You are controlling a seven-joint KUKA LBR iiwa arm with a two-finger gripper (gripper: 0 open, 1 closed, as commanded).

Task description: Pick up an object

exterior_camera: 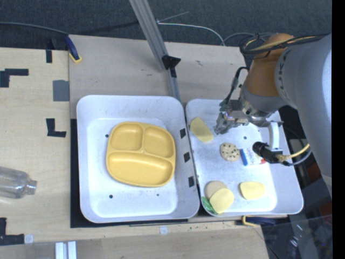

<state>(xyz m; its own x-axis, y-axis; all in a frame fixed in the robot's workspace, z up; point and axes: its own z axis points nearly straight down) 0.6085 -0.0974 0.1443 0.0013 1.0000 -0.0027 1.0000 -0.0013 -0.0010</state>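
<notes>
one round chocolate-chip cookie [229,152] flat in the right bin [288,196], gripper [222,124] above it, finger state unclear

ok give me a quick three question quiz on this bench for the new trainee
1. True or false: the yellow plastic divided plate lies in the left white bin.
2. Which item lies nearest the gripper?
A. the round chocolate-chip cookie
B. the pale yellow wedge-shaped piece
C. the clear plastic bottle
3. Fill in: the divided plate has ___ compartments.

Key
1. True.
2. B; the wedge lies just left of the gripper in the right white bin, while the bottle lies on the bench outside both bins.
3. Three.
</notes>
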